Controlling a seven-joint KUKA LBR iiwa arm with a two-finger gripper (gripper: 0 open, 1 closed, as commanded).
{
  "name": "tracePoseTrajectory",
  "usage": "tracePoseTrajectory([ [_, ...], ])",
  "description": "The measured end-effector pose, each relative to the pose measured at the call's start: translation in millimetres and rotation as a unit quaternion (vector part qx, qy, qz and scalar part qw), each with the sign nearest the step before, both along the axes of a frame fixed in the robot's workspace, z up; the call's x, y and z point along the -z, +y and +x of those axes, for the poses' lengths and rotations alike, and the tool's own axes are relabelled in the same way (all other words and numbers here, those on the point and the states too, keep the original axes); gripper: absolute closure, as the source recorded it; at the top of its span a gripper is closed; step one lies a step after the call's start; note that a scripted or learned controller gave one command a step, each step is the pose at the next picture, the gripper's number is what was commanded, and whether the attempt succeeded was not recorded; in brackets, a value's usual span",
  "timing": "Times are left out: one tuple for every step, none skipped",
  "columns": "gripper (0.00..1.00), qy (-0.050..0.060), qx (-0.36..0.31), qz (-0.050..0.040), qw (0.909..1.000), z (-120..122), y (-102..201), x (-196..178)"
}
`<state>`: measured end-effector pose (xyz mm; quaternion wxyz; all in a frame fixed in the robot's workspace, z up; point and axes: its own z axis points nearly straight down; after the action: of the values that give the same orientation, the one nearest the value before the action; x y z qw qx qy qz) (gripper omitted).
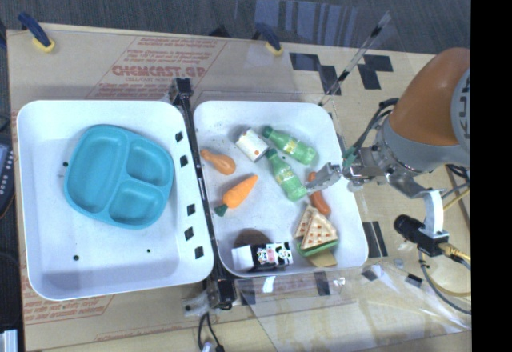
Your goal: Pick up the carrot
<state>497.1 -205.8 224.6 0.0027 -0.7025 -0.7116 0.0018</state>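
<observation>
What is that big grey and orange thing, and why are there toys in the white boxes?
That is a robot arm. The camera looks down on it from above the bench. Its hand is reaching in from the right, over the right bin. That bin has toy food in it: a carrot, two green bottles, a sandwich and a little cow-spotted box. The left bin has a blue plate. The robot's job is to pick up the carrot. The carrot lies in the bin, apart from the hand.
</observation>
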Motion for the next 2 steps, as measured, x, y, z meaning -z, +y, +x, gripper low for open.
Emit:
tracePoseTrajectory([
  [0.0, 0.004, 0.096, 0.0014, 0.9954, 4.3, 95.7, 97.1],
  [0.0, 0.002, 0.138, -0.0014, 0.9905, 47.2, 95.1, 129.6],
])
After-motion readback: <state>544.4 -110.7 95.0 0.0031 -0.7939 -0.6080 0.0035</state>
